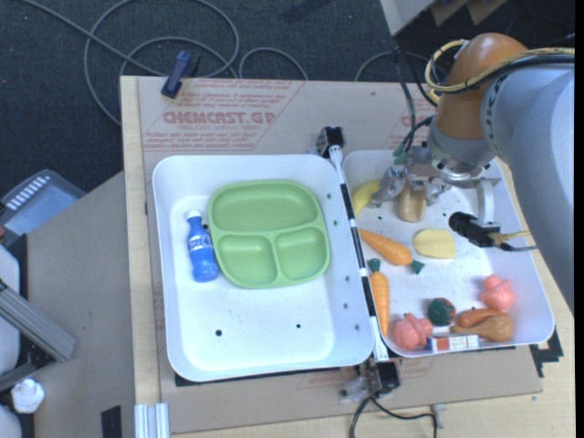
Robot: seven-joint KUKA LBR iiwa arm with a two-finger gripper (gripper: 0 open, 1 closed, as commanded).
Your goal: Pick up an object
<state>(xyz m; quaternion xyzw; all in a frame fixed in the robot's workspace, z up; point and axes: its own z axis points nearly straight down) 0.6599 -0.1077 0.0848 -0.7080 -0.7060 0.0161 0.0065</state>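
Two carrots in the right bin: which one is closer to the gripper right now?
The upper carrot, lying slantwise just left of the pale yellow potato, is closer to the gripper. The other carrot lies lengthwise along the bin's left wall, farther down.

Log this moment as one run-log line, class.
gripper: low in right bin | at brown object | grasp: cannot tell | left bin: tray, bottle

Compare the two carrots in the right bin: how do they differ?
The upper carrot lies slantwise, tip up-left toward the divider, green top down-right near the yellow potato. The lower carrot lies nearly straight along the divider, green top up, tip down. The upper looks fatter, the lower slimmer. The upper sits mid-bin; the lower hugs the right bin's left edge. Both are orange with green tops, lying flat.
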